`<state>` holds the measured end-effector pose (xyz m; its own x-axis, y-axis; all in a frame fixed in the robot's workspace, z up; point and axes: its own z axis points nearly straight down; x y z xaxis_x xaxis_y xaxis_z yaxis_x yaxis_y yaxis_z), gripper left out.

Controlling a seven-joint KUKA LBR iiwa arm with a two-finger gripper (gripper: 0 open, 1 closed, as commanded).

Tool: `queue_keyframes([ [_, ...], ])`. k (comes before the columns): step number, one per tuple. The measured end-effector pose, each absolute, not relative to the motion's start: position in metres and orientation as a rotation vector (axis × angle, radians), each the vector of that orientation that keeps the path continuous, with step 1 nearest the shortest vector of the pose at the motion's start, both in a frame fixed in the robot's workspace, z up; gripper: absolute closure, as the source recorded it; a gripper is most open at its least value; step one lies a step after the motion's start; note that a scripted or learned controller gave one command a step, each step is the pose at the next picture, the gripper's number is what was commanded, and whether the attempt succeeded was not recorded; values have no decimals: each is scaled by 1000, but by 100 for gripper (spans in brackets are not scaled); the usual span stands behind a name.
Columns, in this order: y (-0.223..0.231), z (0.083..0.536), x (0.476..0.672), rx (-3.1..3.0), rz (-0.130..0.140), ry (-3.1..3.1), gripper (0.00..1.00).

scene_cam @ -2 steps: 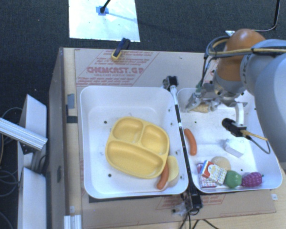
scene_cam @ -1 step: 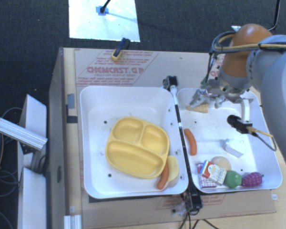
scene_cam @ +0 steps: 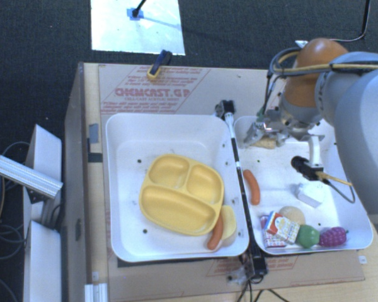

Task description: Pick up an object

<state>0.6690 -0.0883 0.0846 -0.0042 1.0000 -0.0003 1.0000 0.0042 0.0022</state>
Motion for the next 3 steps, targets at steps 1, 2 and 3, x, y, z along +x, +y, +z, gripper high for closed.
queue_keyframes([
  [1,-87,85,669,2216,2,2225,0],
  [2,-88,95,667,2220,-13,2235,100],
  [3,-57,186,622,2215,5,2224,100],
])
